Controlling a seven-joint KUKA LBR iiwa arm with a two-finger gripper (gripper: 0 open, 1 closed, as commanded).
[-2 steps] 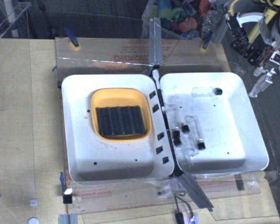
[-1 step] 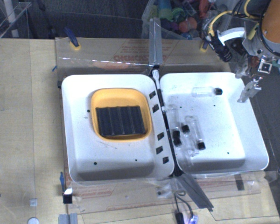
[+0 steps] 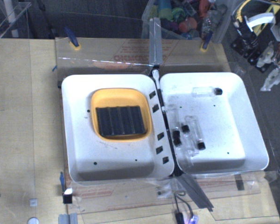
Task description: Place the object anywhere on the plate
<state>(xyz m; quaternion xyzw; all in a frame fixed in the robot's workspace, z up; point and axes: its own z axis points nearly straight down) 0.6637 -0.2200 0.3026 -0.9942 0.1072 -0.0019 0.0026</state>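
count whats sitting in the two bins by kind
yellow plate in the left bin: 1
dark ribbed insert lying on the plate: 1
clear tubes with black caps in the right bin: 3, at
total: 5

Smooth matt yellow plastic plate (image 3: 97,99), glossy white plastic bins (image 3: 74,125), clear plastic bottles (image 3: 194,133), pale wooden bench (image 3: 18,125)
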